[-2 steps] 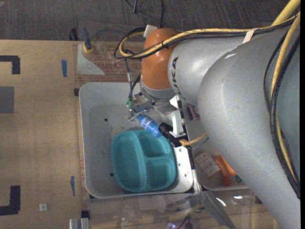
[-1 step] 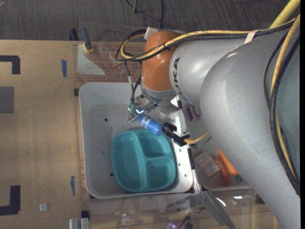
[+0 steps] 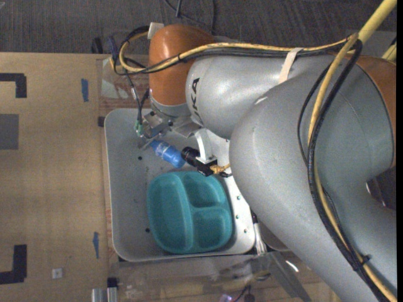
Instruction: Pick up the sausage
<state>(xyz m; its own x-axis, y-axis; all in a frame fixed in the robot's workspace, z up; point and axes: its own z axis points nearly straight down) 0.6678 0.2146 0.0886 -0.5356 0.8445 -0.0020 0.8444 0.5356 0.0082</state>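
Sausage not identifiable; possibly hidden beneath the arm [image 3: 283, 124], above the teal divided tray [image 3: 189, 212]; claw [image 3: 151, 128] state impossible to tell; likely light, soft, slippery; best gripped across its middle.

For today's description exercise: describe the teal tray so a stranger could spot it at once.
Find the white bin under the grey arm. Its lower half holds the teal tray, with rounded corners and three compartments. Much larger than the small blue object above it.
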